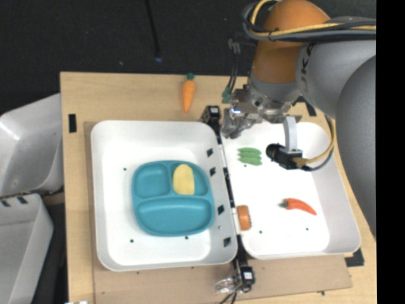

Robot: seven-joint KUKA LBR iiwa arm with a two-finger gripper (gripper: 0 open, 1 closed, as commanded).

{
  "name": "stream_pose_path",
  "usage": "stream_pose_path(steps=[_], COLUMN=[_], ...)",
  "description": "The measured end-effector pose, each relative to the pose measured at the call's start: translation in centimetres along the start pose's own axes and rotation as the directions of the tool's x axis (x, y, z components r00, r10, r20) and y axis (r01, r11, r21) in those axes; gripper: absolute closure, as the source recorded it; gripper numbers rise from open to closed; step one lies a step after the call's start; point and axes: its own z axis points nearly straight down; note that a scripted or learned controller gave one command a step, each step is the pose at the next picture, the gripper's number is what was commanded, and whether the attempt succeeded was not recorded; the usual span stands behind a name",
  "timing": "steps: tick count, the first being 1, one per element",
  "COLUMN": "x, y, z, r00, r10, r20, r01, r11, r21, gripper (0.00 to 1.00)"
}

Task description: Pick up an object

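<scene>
My gripper [235, 126] hangs over the far left corner of the right bin [329, 233], under the orange wrist band. A green bean pod [249, 156] lies just in front of it on the bin floor, apart from it. A red chili pepper [299, 206] lies nearer the front of the same bin. An orange round piece [243, 217] rests against that bin's left wall. I see nothing held in the gripper.
The left bin [107, 233] holds a blue divided plate [158, 214] with a yellow piece [184, 180] in its upper right compartment. A toy carrot [188, 94] lies on the bench behind the bins. The arm covers the right bin's far edge.
</scene>
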Motion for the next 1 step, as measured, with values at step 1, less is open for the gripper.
stream_pose_path(steps=[1], x=[5.24], y=[-1.74], z=[-0.98], r00=[1.0], r10=[-0.001], r20=[-0.001], r01=[0.001], r11=[1.0], r21=[0.0], gripper=[1.0])
